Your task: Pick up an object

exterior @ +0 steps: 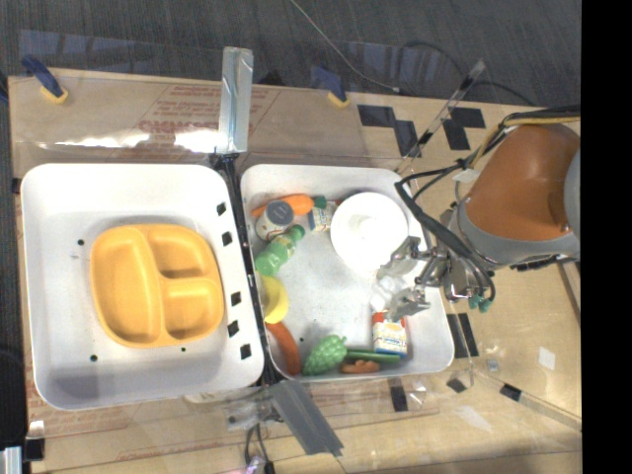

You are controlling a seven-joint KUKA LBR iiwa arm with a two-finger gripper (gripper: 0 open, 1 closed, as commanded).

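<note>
- The likeliest target is the small carton point(391, 336), white and red with a dark top edge, standing near the right bin's point(296, 180) lower right corner, close to the right wall.
- The carton lies just below the gripper point(403, 286) in the camera view, toward the bin's near edge; its long axis appears to run roughly up and down the picture, though glare makes this uncertain.
- The gripper sits low inside the bin, over the right part of the floor, between the carton and the white plate point(368, 229). Whether its jaws are spread or closed cannot be told: the metal parts blur against the white floor, and nothing is visibly held between them.
- Judged from this layout, the coming move turns on a short shift toward the near wall to bring the jaws over the carton, with the closing direction set across its narrow side.
- Just beside the carton's foot lies a green stick point(373, 355) and an orange piece point(357, 366); a green bumpy toy point(325, 355) is near them to the left. These crowd the carton's lower side and could be caught by mistake.
- Farther off, along the bin's left wall, sit a green bottle point(277, 254), a banana point(274, 299) and a carrot point(284, 208).
- The left bin point(59, 191) holds a yellow divided tray point(156, 284), well apart from the arm point(518, 191).
</note>
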